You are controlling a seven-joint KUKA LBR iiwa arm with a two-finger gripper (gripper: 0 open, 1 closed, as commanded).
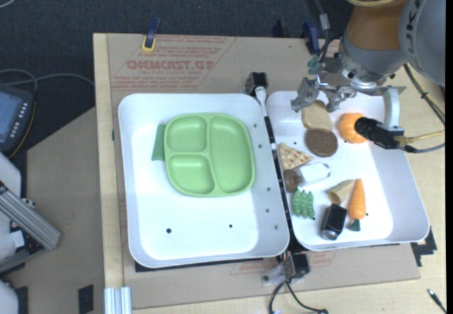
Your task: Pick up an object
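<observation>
- Nearest us in the right bin (407, 224) lay a small black block (333, 221), just beside a carrot (358, 199) and a tan cone-shaped piece (340, 191).
- A small green ridged toy (303, 203) sat by that bin's left wall, with a brown lump (291, 179) and a white piece (314, 172) just above it.
- In the left bin (141, 235) we saw a green divided plate (209, 153) resting over a darker green item at its left edge.
- Farther back in the right bin were a waffle wedge (292, 156), a round brown disc (321, 142), a tan bread-like piece (316, 118) and an orange fruit (349, 127).
- Farthest, the gripper (320, 93) hung over the right bin's back edge, just above the bread-like piece; we could not tell how its jaws stood, and we saw nothing held.
</observation>
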